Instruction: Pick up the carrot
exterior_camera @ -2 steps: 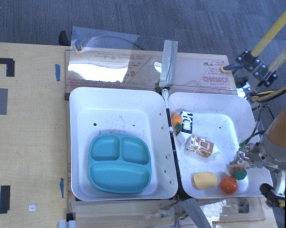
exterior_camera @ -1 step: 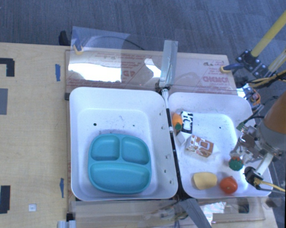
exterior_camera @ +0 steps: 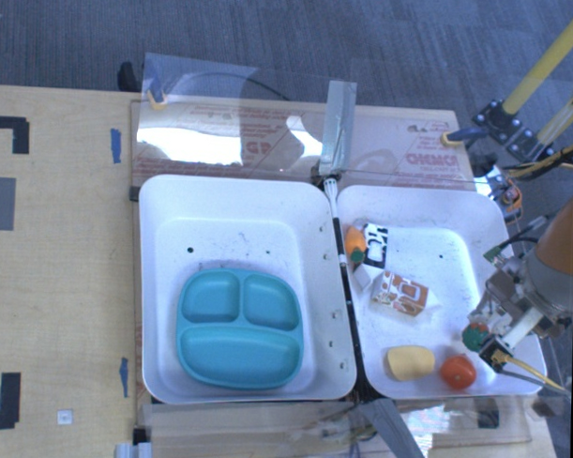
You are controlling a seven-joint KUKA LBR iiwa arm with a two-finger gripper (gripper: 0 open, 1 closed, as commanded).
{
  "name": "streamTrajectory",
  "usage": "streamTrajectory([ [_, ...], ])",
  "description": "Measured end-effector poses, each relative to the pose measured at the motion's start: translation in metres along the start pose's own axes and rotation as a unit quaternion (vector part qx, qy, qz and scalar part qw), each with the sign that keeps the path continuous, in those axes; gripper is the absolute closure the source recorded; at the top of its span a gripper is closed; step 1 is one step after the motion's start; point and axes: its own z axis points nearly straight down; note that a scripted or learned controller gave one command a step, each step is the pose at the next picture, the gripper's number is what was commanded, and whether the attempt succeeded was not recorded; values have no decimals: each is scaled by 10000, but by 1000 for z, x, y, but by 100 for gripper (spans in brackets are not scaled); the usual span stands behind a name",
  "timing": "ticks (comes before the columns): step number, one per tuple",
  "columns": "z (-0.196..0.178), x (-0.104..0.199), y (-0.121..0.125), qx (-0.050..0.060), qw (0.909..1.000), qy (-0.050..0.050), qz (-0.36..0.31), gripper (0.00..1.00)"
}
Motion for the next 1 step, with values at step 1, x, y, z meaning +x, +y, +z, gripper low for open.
streamTrajectory([
  [1,15,39,14,-4,9877,-6,1566,100],
])
